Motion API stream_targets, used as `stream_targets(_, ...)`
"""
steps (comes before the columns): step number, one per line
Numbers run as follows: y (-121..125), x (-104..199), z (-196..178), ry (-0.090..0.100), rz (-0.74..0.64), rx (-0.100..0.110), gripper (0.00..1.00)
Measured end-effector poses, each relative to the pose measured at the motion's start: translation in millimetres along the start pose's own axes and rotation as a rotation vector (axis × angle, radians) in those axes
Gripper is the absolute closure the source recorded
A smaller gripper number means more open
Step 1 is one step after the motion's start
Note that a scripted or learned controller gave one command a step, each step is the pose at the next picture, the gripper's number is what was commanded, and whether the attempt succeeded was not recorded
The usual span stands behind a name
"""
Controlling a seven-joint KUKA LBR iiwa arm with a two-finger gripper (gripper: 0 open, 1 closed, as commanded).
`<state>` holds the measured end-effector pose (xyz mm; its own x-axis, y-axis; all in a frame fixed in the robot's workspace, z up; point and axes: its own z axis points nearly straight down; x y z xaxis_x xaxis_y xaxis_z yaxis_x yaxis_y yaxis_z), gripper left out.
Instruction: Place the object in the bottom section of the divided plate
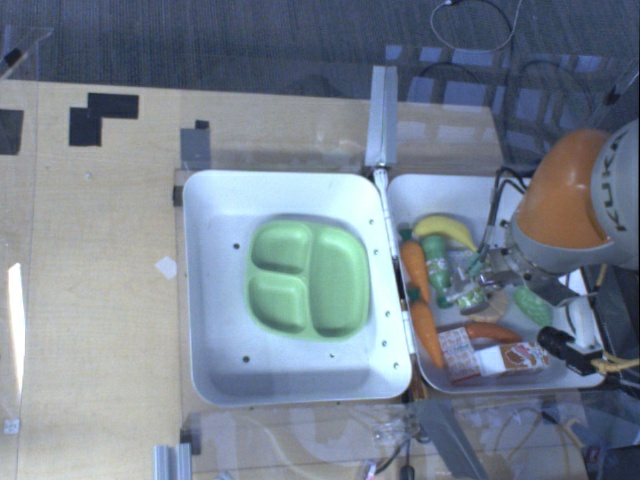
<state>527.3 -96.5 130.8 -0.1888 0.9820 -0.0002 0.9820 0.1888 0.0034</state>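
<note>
Claw (470, 283) is down low in the right bin (497, 186), buried among the clutter, and I cannot tell whether it grips anything or how it is set. Nothing is visibly caught, so call the pick unproven.

Biggest first: the counter (100, 268) carries both bins. The left bin (215, 348) holds the green divided plate (308, 278), all three sections bare, so the target section waits well apart from the action.

The right bin is crowded, and that is the trouble. Two carrots (420, 303) lie end to end along the wall nearest the plate, a flat printed packet (490, 356) sits at the near side with a reddish sausage-like piece (492, 330) just beside it, a banana (446, 230) lies at the far side, and a green vegetable (533, 306) is tucked under the arm. Which one is the intended object I cannot say.

Risks: packed neighbours could get nudged or pinched together, a rounded carrot or banana could slip on the lift, and a carry across the bin walls could clip a rim and land in the wrong section.
</note>
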Motion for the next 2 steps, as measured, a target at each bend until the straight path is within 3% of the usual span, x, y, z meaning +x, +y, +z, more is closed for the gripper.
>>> stream_targets(1, 37.0, -8.7, 17.2, -0.001, -0.109, -0.002, 1.0)
stream_targets(2, 45.4, 68.3, -55.0, -0.001, -0.321, -0.004, 1.0)
